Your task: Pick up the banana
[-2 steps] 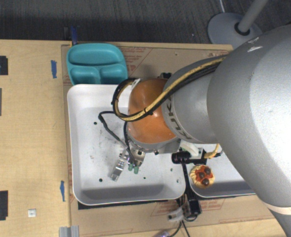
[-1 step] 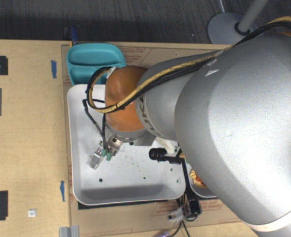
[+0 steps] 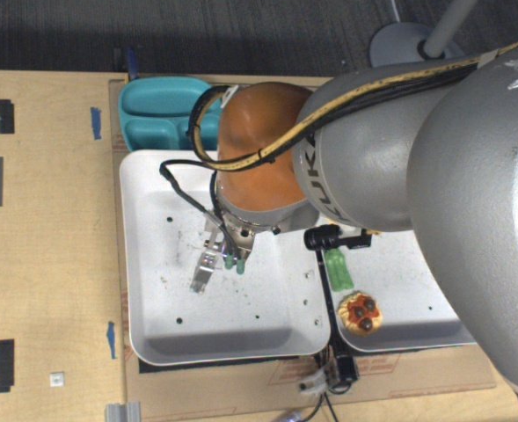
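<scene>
Pincer [image 3: 207, 269] low over left bin [image 3: 153, 323]; can't tell its state; can't spot a banana, so bearing unknown.

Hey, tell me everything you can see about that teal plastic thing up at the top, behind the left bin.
The teal container looks like moulded plastic, smooth and glossy, with rounded corners and at least two shallow compartments split by a ridge. It lies flat on the bench just beyond the far rim of the left bin, close against it. Its right part is hidden behind the arm's orange band and a black cable, so its full shape is unclear.
</scene>
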`<state>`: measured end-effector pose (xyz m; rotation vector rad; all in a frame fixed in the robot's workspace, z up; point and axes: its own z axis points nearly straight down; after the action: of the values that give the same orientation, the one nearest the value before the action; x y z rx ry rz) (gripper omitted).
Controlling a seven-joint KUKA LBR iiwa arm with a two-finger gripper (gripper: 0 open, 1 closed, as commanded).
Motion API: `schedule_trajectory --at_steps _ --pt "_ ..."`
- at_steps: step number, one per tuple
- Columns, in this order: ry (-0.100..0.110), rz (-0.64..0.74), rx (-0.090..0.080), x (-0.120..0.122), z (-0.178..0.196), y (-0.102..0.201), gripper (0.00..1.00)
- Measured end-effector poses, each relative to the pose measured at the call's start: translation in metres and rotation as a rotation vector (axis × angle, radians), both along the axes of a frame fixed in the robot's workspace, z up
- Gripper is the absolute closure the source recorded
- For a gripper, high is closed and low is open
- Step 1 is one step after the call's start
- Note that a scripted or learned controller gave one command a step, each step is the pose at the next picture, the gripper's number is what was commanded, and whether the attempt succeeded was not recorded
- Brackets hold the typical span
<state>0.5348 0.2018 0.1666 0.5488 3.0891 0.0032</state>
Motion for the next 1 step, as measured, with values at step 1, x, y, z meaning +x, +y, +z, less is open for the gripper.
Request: schedule_trajectory --at_steps 1 --pt "0.0 0.232 0.0 -0.0544 -0.0801 0.0227 0.0"
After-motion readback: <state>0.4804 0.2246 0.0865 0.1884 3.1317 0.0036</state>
